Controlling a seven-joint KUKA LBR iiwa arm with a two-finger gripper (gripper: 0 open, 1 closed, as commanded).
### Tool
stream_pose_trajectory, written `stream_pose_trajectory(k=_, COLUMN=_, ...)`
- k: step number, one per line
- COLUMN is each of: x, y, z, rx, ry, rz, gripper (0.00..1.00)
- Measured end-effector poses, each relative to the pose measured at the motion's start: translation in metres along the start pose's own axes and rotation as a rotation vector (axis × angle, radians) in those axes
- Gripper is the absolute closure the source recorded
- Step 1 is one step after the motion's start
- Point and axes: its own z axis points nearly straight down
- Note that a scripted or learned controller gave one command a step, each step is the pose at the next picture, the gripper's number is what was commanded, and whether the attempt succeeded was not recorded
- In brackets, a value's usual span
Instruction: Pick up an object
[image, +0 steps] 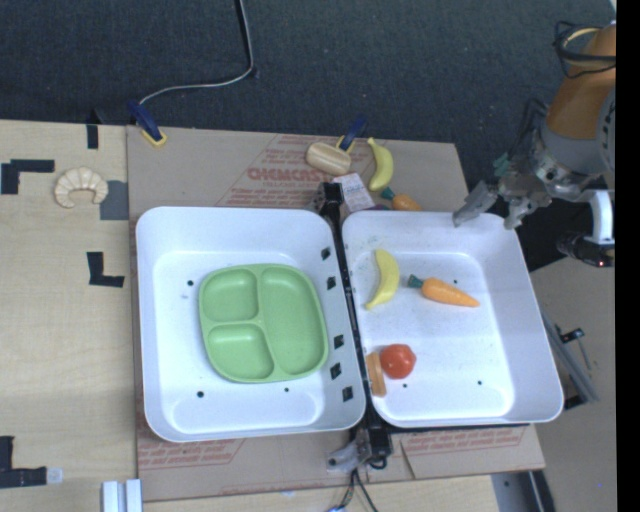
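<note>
Lying far left on the bench: croissant (82, 186), well apart from both bins.
Sitting in left bin (160, 300): green tray (264, 322), three compartments, nothing in them.
Lying behind the bins on the cardboard: bread roll (327, 157), second banana (380, 164), small packet (352, 189), near the seam.
Resting in right bin (520, 330), left to right: orange piece (376, 375) against the near-left wall; banana (384, 278) toward the back-left; tomato (398, 361) just beside the orange piece; carrot (447, 292), lying flat, tip pointing right, near the banana but not touching.
Hovering over the right bin's back-right rim: gripper (497, 209), fingers spread apart, carrying nothing between them.

Step judged: approaching, with no object yet chosen or touched. Likeliest target: carrot, being nearest the gripper and standing clear of its neighbours.
Next move calling for: travelling left and forward over the carrot, turning the fingers across its narrow width, descending until straddling it, then closing.
</note>
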Motion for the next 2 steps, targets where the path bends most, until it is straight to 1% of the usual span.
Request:
stream_pose_trajectory(k=1, x=0.063, y=0.005, z=0.125, rx=-0.003, ry=0.000, rz=-0.001, gripper=0.00)
stream_pose_trajectory(k=2, x=0.110, y=-0.022, z=0.126, rx=-0.002, ry=0.000, rz=-0.001, gripper=0.00)
